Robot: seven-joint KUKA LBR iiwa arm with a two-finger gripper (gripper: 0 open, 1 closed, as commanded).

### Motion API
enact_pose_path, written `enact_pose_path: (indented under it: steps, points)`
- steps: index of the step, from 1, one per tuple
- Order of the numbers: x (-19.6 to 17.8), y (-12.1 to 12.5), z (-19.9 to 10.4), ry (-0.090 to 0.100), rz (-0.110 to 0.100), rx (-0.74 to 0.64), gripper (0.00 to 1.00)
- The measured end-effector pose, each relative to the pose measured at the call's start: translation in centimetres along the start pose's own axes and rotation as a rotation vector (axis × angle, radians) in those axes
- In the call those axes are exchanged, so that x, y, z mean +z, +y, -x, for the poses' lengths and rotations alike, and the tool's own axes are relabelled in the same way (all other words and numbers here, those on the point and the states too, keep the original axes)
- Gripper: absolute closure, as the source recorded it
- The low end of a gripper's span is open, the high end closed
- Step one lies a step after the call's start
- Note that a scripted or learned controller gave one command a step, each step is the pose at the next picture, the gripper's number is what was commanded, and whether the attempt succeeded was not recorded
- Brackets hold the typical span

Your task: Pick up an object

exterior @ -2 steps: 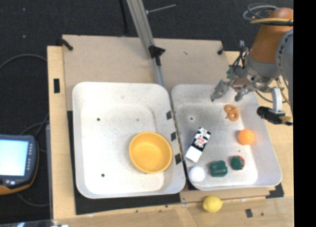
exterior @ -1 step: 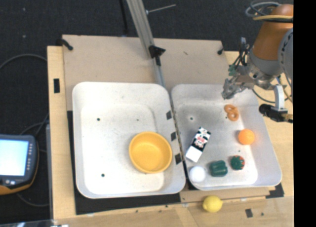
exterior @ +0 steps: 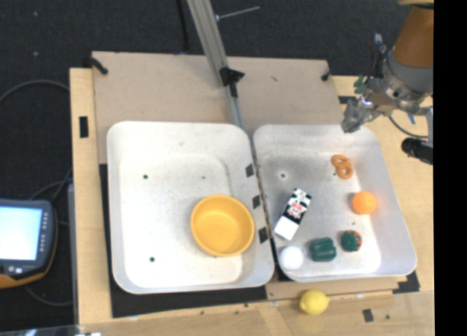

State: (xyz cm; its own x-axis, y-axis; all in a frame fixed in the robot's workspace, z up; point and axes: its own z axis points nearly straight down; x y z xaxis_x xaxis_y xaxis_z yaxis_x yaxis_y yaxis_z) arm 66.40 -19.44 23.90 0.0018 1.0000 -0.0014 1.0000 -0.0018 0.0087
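lemon (exterior: 314, 302) lies outside the right bin (exterior: 394, 254). gripper (exterior: 353, 120) hovers at far rim, finger state unclear; risk: descent strikes the rim, missing pretzel (exterior: 341, 166).

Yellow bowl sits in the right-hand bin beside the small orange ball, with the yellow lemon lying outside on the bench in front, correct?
Not quite. The camera view shows the round yellow plastic bowl in the left bin, apart from the small orange ball, which is in the right bin. The yellow lemon does lie outside on the bench in front.
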Motion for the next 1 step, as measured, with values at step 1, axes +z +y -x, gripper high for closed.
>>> enact_pose_path:
  steps: [1]
  points:
    - [-2.58,0.07,0.08,0.001,-0.006,-0.004,1.0]
